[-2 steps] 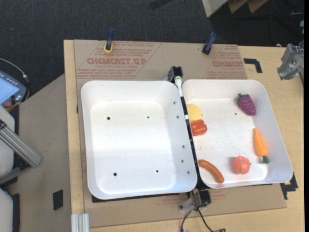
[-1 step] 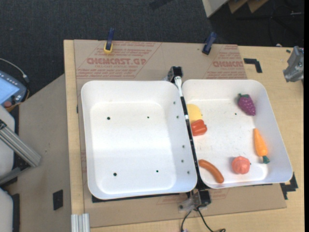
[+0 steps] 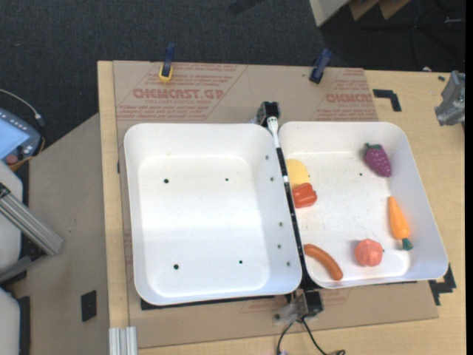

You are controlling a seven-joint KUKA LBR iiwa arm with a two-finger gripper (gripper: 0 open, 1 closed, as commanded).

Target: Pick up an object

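The right bin point(image 3: 414, 198) holds several toy foods. Purple grapes point(image 3: 377, 159) lie at its far right. A yellow piece point(image 3: 297, 171) and a red pepper point(image 3: 304, 195) rest against its left wall. An orange carrot point(image 3: 398, 220) lies along the right side. Near the front edge sit a pink-red round fruit point(image 3: 369, 252) and a sausage point(image 3: 323, 261). A grey part of my gripper point(image 3: 452, 98) pokes in at the view's right edge, beyond the bin's far right corner, well apart from every object.
The left bin point(image 3: 140, 198) stands beside the right one, their walls meeting along a black divider point(image 3: 283, 191). Two clamps point(image 3: 167, 66) point(image 3: 320, 65) hold the cardboard sheet at the back. A grey device point(image 3: 15, 135) sits off the bench at left.
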